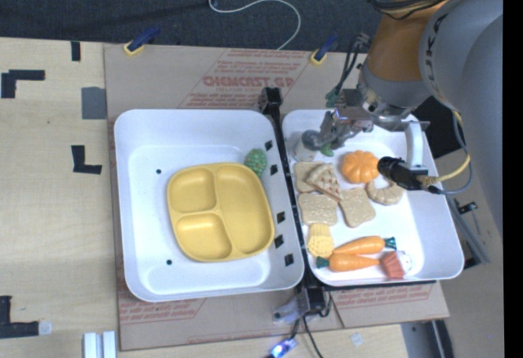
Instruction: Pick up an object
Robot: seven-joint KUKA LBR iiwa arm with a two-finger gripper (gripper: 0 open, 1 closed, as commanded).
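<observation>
Approach step | gripper (327, 138) hovered at right bin's (441, 221) 11 o'clock, finger state unclear | next: descend onto waffle (320, 178) at 6 o'clock

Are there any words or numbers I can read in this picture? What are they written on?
Red printing on the cardboard sheet behind the bins: too blurred to read.
More red printing on the same cardboard at the front edge, under the bins: too small to read.
Black marks on the bench: shapes, not letters.
</observation>
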